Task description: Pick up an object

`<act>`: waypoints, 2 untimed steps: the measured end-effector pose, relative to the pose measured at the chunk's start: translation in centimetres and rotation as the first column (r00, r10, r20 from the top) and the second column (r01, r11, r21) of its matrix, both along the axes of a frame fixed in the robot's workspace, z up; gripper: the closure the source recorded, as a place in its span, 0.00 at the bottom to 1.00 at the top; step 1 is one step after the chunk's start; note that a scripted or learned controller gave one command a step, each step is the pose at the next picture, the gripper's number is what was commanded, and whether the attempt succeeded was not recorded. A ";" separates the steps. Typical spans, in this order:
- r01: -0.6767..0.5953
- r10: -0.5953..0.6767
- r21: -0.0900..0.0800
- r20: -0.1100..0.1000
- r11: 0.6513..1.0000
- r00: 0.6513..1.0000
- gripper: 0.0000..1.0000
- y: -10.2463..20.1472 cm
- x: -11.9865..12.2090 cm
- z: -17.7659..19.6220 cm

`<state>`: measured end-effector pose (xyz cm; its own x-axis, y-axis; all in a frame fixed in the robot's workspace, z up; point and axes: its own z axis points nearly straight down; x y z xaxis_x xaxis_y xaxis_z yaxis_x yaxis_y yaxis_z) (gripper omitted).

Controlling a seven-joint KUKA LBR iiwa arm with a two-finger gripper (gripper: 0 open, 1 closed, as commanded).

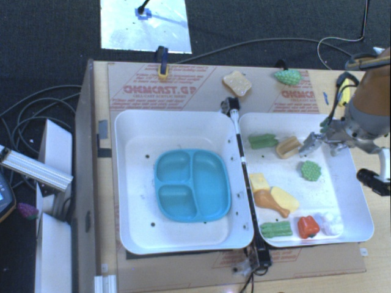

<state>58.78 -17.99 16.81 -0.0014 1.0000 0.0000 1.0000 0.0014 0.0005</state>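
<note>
My gripper hangs over the back of the right bin, with its fingers spread and nothing between them. Its left finger is just right of a tan bread piece. A round green knobbly toy lies a little in front of the gripper. Further left sits a green pickle. Nearer the front lie a yellow cheese wedge, an orange drumstick, a yellow piece, a green block, a red pepper and a small white item.
The left bin holds a blue divided plate. Behind the bins, a toast slice and a green toy lie on the cardboard. A divider rail runs between the bins. Cables trail at the back right.
</note>
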 end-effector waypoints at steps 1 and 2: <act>0.000 0.000 0.000 0.000 1.000 1.000 0.00 0.7 -1.3 -4.6; -0.002 0.002 -0.001 0.003 1.000 1.000 1.00 0.6 -1.1 -3.4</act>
